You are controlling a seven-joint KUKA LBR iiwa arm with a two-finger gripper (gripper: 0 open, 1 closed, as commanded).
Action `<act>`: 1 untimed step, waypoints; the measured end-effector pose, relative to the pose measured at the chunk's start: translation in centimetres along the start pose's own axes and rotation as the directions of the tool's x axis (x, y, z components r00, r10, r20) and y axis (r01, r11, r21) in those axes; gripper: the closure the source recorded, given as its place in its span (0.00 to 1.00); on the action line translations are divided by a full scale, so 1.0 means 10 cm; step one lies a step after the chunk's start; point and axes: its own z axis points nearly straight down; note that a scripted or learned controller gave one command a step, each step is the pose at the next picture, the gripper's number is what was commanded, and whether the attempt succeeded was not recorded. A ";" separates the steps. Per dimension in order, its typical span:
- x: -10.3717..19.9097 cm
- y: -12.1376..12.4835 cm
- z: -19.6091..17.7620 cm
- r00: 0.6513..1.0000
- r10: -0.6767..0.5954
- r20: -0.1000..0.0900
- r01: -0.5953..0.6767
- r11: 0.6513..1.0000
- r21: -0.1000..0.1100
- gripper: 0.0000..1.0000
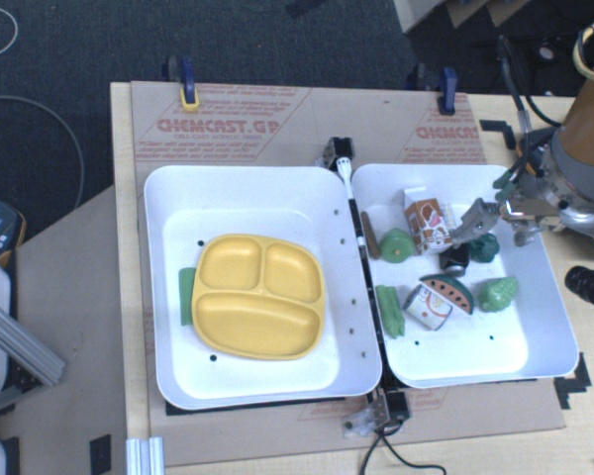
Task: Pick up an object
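- Your gripper [462, 248] hovered in the right bin [535, 359], near its far-right corner, jaws' opening impossible to tell.
- A dark green toy [483, 247] lay just beside; you needed a centred descent.

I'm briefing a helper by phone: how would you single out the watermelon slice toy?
Look in the right-hand white bin, toward its middle. The watermelon slice leans on a small white carton, left of a leafy green lump. It alone has a red face with dark seeds and a green rind.
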 end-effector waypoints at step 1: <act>0.63 -0.37 -0.53 1.000 -0.006 -0.001 0.006 1.000 -0.005 0.00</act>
